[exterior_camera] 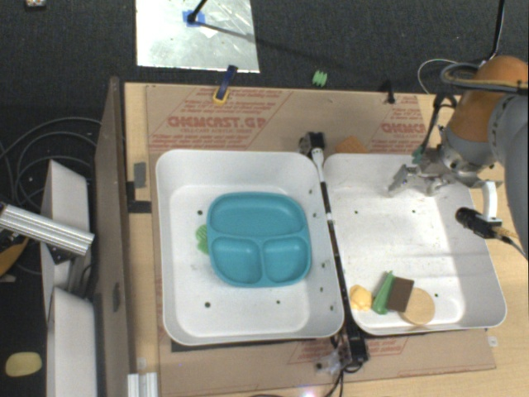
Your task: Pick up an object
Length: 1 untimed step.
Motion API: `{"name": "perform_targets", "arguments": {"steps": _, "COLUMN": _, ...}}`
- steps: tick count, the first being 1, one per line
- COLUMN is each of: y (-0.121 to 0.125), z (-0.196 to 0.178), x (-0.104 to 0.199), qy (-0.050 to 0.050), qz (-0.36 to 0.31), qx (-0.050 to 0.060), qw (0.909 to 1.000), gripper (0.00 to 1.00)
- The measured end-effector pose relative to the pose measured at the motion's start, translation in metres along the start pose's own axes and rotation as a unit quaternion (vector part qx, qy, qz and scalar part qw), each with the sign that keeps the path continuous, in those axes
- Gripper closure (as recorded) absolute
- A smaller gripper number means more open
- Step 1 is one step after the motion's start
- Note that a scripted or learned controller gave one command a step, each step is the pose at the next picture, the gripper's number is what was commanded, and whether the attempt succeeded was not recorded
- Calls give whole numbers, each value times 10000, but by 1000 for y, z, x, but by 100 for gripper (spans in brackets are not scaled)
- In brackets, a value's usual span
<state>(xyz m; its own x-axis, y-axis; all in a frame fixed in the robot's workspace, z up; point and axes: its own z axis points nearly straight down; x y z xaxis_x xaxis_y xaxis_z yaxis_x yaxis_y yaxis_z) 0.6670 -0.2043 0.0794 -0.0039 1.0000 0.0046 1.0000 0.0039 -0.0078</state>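
Here the gripper (420, 179) hangs with fingers spread apart above the right bin (430, 230), gripping nothing.

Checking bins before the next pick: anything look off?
One oddity: a green item is mostly hidden under the left edge of the blue divided tray in the left bin. Otherwise nothing spilled or damaged.

Dark carpet floor (66, 48), shiny metal sheet (197, 25), black cables (50, 143).

Even, bright light from above; the white bins (248, 168) are nearly washed out, shadows are soft, and the whole picture is slightly grainy.
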Motion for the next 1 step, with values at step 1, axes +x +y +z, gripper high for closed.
{"name": "perform_targets", "arguments": {"steps": 1, "y": 3, "z": -17, "x": -2, "qy": -31, "qz": -11, "qx": -63, "qw": 10000, "gripper": 100}}
